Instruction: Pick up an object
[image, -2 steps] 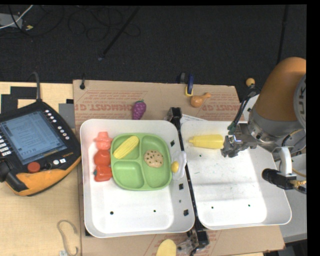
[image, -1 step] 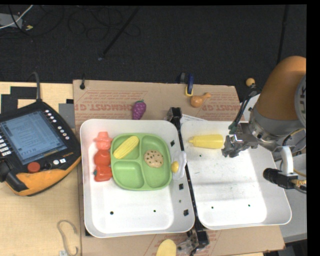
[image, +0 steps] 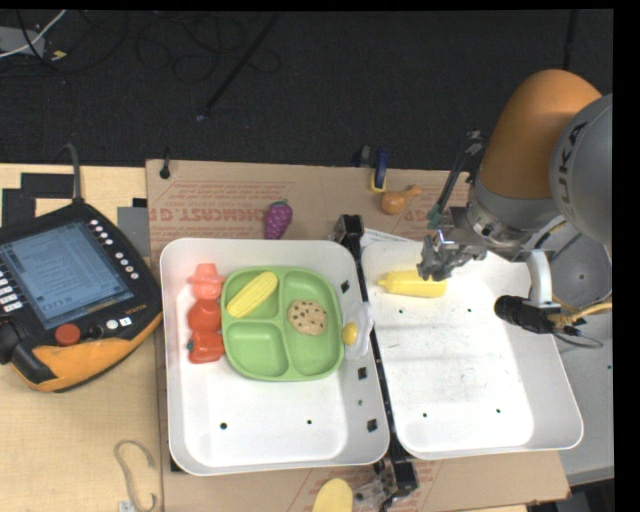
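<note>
The hand hangs low over the far left corner of the right bin, right at the yellow banana-like piece. That piece lies just under and slightly left of it, long axis running left to right across the bin. From here I cannot tell how the hand is set, nor whether it has hold of anything. The piece is bright yellow, smooth, stubby and slightly curved.
</note>
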